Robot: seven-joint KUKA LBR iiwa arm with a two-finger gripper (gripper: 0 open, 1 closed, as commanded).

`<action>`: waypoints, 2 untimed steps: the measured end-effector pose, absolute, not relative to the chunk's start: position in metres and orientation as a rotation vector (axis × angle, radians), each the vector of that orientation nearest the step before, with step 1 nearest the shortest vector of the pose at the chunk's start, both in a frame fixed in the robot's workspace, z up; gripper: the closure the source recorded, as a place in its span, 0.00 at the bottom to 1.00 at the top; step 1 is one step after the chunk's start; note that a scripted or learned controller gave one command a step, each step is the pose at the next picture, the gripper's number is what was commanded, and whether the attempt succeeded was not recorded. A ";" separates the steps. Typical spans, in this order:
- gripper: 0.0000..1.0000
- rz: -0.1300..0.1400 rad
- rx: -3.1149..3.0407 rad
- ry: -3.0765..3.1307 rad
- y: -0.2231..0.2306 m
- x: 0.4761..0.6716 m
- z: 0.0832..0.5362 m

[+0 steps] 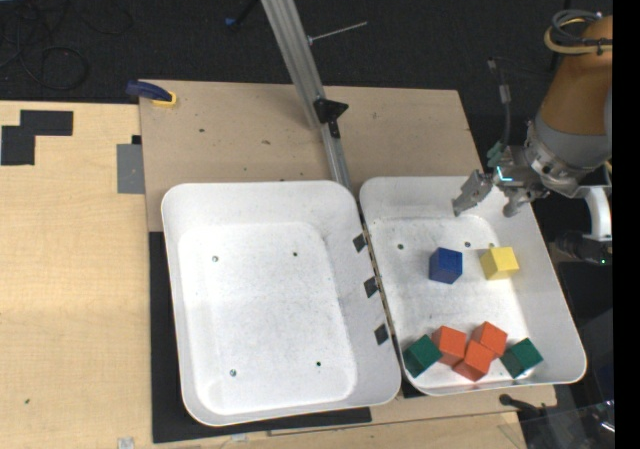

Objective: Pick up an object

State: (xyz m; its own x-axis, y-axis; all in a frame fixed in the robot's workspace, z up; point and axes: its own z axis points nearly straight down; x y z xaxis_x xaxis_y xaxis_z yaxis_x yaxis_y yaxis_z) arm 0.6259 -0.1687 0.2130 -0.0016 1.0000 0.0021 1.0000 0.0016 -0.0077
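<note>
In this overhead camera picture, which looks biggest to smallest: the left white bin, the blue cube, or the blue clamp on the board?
1. Left white bin, by far the largest.
2. Blue cube.
3. Blue clamp, which lies farther from the camera, so the last two places are unsure.

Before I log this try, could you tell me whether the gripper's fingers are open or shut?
Open. The gripper hangs over the right bin with its fingers spread apart and nothing between them.
</note>
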 end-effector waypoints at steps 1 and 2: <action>0.00 0.003 -2.215 -2.224 -0.169 0.627 0.216; 0.00 0.008 -2.218 -2.216 -0.176 0.622 0.167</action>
